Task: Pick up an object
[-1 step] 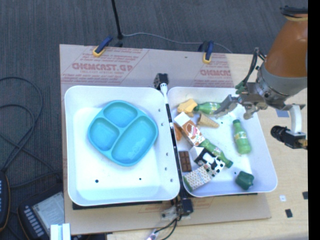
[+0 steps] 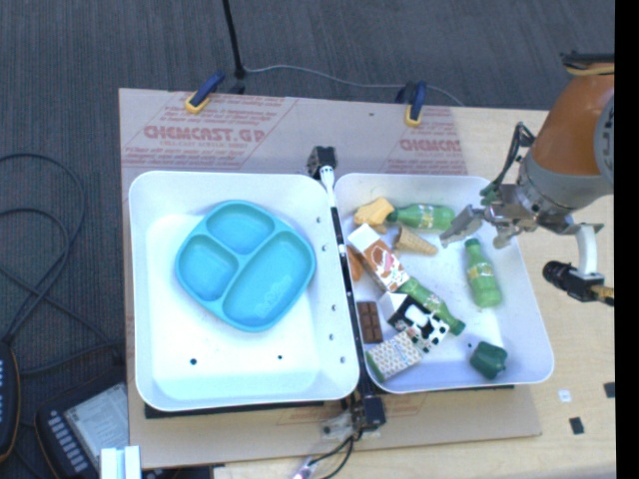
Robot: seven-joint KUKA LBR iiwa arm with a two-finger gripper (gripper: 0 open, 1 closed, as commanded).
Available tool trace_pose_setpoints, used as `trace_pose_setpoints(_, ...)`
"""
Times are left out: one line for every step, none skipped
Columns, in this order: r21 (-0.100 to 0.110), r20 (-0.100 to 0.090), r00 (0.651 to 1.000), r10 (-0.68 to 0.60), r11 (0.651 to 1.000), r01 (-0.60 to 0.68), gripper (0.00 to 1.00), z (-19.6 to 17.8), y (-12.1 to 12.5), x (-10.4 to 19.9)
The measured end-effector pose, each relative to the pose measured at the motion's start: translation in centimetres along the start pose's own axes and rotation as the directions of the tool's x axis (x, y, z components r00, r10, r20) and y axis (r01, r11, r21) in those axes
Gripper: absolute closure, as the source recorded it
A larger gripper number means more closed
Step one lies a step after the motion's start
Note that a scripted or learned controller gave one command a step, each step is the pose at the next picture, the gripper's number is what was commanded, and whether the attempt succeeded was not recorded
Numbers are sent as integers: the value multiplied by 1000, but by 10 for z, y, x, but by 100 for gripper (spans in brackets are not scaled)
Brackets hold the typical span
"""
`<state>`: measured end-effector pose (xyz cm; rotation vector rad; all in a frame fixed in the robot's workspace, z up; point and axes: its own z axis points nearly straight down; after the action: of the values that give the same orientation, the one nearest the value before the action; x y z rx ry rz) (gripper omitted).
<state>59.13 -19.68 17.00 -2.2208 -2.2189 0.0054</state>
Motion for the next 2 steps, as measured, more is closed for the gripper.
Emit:
trace_pose_setpoints(-7, -8, 1000, -6, 1000, 6, 0, 72, -3, -18)
trace_pose_setpoints(-6, -3, 1000, -5, 1000, 5, 100, 63, -4, -20)
